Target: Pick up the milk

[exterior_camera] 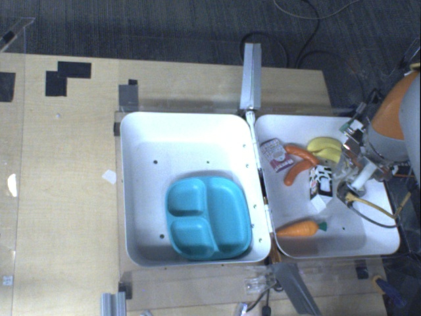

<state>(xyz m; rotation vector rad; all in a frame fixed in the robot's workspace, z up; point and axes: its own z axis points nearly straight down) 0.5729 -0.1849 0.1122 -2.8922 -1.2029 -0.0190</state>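
Beside one milk carton [321, 180] lie two sausages [299, 163], one carrot [300, 228].

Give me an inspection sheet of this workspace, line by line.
Surface: wooden bench bearing two white bins, left bin and right bin.
Job's things: milk carton, in right bin beside the gripper.
Clutter: carrot, two sausages, banana, small packet in right bin; blue divided tray in left bin.
Grippers: gripper low over right bin, right of the carton.
Cables: cable on floor.
Surroundings: dark carpet.
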